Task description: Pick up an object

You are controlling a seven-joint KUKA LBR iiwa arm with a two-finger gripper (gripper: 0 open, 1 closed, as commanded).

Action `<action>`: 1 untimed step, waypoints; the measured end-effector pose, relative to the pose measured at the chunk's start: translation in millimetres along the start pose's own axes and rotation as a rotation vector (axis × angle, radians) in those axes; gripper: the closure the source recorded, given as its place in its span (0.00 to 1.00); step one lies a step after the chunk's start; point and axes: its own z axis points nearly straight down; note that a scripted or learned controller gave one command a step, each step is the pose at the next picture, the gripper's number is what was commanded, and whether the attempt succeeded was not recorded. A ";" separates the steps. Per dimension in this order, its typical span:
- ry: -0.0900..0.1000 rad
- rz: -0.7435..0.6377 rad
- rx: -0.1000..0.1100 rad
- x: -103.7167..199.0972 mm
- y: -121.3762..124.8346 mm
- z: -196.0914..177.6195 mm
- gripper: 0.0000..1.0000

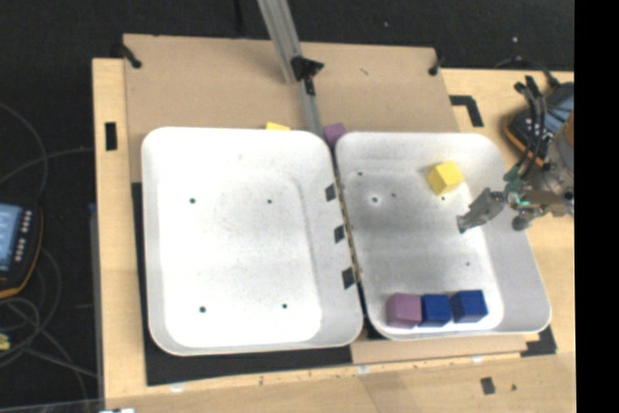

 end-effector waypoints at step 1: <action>-0.003 0.001 -0.001 -16.2 72.9 183.8 0.00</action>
